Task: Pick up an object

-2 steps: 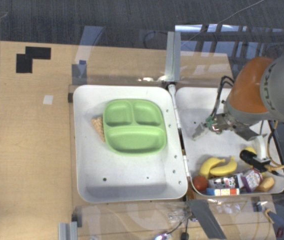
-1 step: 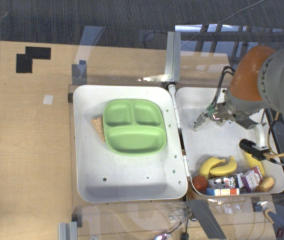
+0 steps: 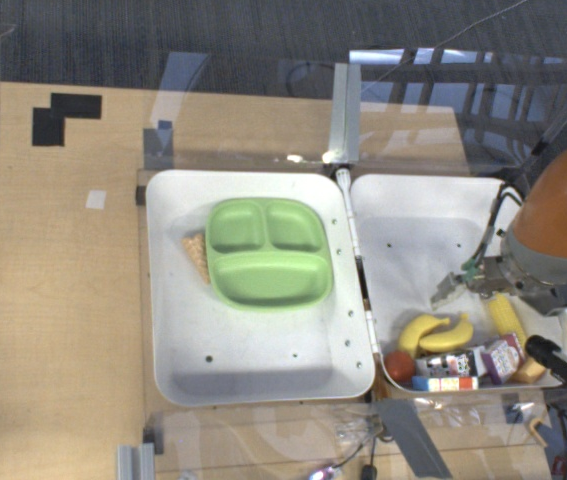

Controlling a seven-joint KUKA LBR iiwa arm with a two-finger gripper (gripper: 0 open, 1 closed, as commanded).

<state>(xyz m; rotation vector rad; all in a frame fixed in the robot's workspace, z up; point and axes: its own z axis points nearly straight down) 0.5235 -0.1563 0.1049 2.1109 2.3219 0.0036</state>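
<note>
Green tray (image 3: 267, 253) in left bin (image 3: 173, 298)

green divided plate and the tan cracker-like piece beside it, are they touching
Touching. The camera view shows the green divided plastic plate in the left white bin, its left edge overlapping the tan piece, with no gap between them.

green plate (image 3: 267, 252), yellow banana (image 3: 435, 332), white bins (image 3: 253, 368)
</note>
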